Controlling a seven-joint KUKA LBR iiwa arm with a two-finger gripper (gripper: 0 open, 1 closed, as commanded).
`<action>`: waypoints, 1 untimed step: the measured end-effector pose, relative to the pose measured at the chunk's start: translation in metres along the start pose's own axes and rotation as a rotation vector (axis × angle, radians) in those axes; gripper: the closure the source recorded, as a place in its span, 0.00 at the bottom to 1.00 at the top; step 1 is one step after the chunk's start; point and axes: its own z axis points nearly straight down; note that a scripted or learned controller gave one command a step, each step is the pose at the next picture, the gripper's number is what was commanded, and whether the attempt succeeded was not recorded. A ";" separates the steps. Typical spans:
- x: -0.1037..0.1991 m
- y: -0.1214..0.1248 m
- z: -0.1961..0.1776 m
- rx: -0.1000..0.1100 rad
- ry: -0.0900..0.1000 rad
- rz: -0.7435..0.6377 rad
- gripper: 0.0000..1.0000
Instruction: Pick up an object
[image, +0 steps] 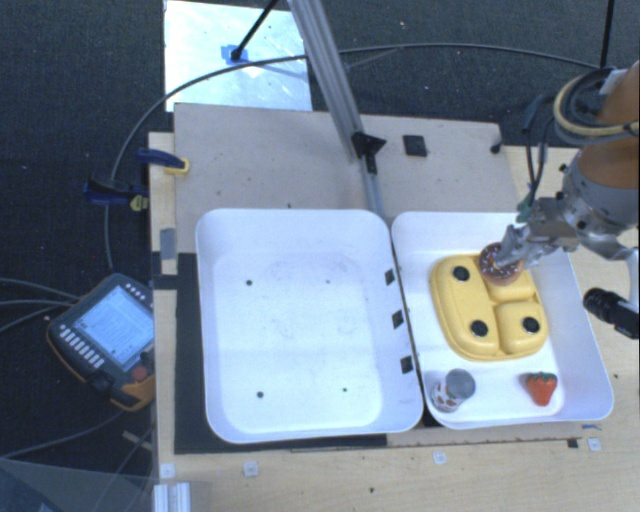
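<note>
**Gripper over the yellow tray in the right bin**

Nearest us, along the front of the right bin (590, 330), we see 2 small things: a silver-topped cup (452, 388) at the front left corner and a red strawberry toy (541, 387) toward the front right, well apart from each other. Just behind them lies a yellow tray (490, 308) with 3 dark spots, its long axis running front to back at a slight slant. At the tray's far end a small brown-and-pink round object (495, 262) sits right at the gripper (512, 250), which comes in from the right. We cannot tell how far the fingers are spread, nor whether they have hold of anything. We judge the round object the likeliest target, since it lies directly under the tool; the tray's raised rim beside it could foul a descent. Leftward, the left bin (215, 300) holds nothing we can make out. Farther off, a metal pole (335, 80) crosses the bench (270, 160).
</note>
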 end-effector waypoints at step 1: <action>0.054 0.014 0.000 0.004 0.003 -0.005 1.00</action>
